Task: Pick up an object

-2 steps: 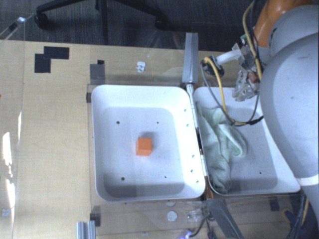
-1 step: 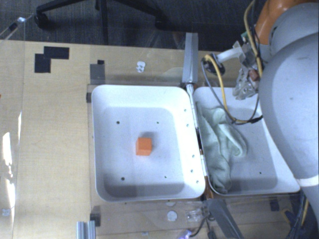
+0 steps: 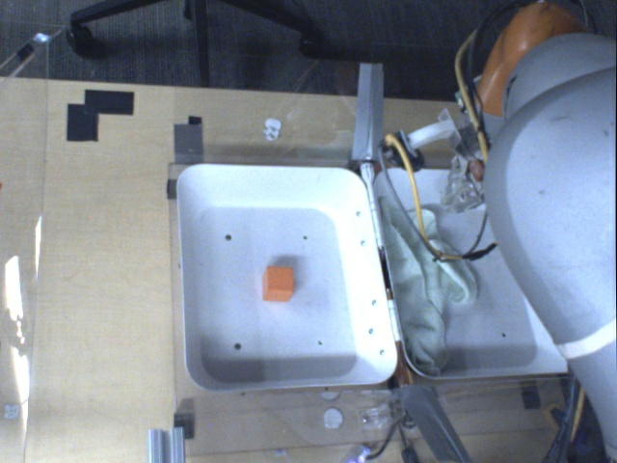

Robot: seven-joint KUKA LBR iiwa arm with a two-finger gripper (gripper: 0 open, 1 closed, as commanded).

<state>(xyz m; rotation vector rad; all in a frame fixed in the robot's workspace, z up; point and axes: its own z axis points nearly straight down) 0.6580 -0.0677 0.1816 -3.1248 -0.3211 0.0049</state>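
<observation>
The gripper [image 3: 461, 183] hangs over the right bin [image 3: 501, 340], near its back edge; whether its jaws stand wide or narrow cannot be told. The orange block [image 3: 279, 284] sits alone in the left bin [image 3: 207, 258], well off to the jaws' far side, across the dividing rim. A pale cloth [image 3: 429, 283] lies bunched just below the jaws. Closing here risks snagging the cloth or the loose cables [image 3: 416, 196]. No readable writing appears.
</observation>
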